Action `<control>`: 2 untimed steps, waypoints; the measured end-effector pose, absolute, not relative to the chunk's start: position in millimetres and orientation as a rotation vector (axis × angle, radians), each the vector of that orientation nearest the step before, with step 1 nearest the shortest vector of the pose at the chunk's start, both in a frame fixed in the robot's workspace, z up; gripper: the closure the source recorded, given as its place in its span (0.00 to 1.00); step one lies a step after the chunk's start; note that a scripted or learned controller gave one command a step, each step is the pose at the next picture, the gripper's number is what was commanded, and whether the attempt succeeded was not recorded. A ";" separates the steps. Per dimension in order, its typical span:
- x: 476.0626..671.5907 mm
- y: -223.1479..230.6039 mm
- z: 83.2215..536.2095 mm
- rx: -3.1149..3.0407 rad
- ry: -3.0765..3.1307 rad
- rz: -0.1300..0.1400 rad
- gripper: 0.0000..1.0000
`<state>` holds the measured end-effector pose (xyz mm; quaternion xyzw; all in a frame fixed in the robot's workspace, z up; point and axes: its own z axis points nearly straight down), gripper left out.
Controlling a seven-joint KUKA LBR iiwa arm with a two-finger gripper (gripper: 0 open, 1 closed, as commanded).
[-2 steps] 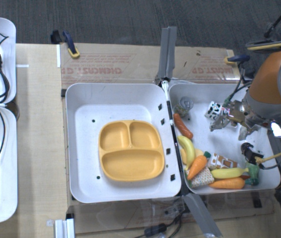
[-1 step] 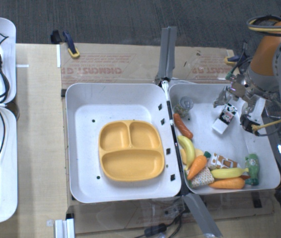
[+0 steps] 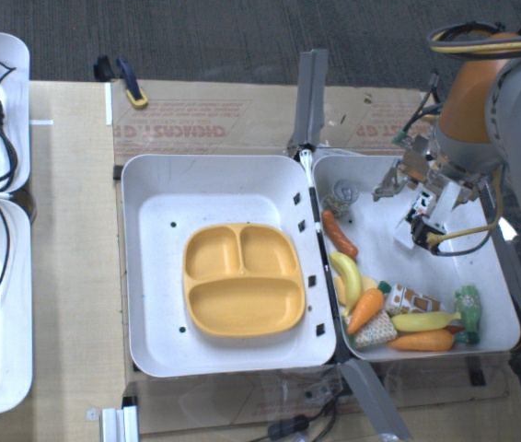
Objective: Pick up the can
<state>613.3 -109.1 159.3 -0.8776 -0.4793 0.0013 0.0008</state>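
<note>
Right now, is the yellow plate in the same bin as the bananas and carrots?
No, the yellow plate lies alone in the left bin, while the bananas and carrots lie in the right bin.

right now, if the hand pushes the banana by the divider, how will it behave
The banana looks smooth and glossy, so probably a light, stiff toy that may slip. Being curved, it would likely pivot, nudging the carrot beside it.
</note>
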 end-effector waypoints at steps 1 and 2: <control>606.5 -187.6 95.1 -2.857 -1.314 -0.004 0.00; 653.4 -162.3 91.4 -2.798 -1.430 0.004 0.00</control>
